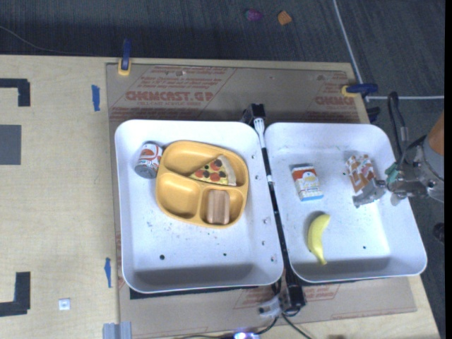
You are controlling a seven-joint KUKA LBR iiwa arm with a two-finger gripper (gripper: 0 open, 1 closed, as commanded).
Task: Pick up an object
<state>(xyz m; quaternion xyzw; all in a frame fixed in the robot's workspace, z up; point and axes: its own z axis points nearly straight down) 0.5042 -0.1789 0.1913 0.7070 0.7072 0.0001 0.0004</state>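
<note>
From above, the gripper [381,191] hangs at the right bin's [339,265] three-o'clock edge — whether it grips anything, I cannot tell. A crinkled packet [359,171] lies just beside it; small carton [306,182] and banana [318,236] sit toward seven o'clock.

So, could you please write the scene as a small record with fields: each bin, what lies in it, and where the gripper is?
left bin: yellow divided tray, soda can lying beside the tray's upper left edge
tray contents: pizza slice, hot dog
right bin: small carton, banana, clear snack packet
gripper: over the right bin's right side, just below the snack packet
grasp: nothing seen between the fingers
</note>
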